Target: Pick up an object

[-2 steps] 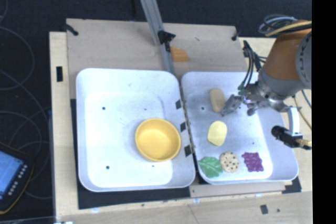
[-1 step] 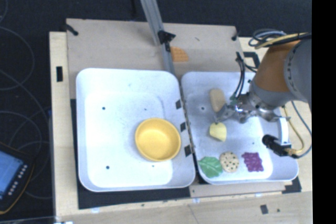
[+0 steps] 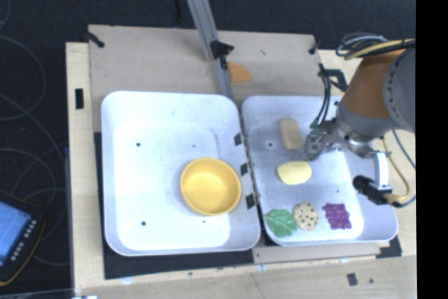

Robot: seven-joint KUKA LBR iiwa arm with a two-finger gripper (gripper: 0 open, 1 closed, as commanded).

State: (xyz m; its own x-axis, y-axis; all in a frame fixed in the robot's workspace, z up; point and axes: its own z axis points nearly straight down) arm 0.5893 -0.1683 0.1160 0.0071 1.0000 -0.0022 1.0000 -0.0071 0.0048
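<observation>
The bench [image 3: 161,59] carries two shallow white bins side by side. The left bin [image 3: 140,122] holds a single yellow bowl [image 3: 210,185], upright, set toward that bin's right side and close to the divider between the bins. A grey metal post [image 3: 199,3] slants in from the top of the view and ends near the far corner where the two bins meet, with a small orange tag [image 3: 239,73] on the bench just beside its foot.

The right bin [image 3: 262,115] holds five small items. The arm [image 3: 374,98] reaches in from the right, its orange band above the wrist, cables looping around it. The gripper [image 3: 313,145] sits low over the middle of the right bin (whether its fingers are parted or closed cannot be told at this resolution).

A tan, bread-like piece [image 3: 290,134] lies just left of the gripper, nearly touching it. A pale yellow lemon-shaped object [image 3: 295,172] lies just in front of the gripper, slightly to its left. Along the near edge of the bin, well apart from the gripper, lie a green leaf-shaped item [image 3: 281,222], a speckled cookie [image 3: 306,216] and a purple grape cluster [image 3: 338,216], in a row from left to right.
</observation>
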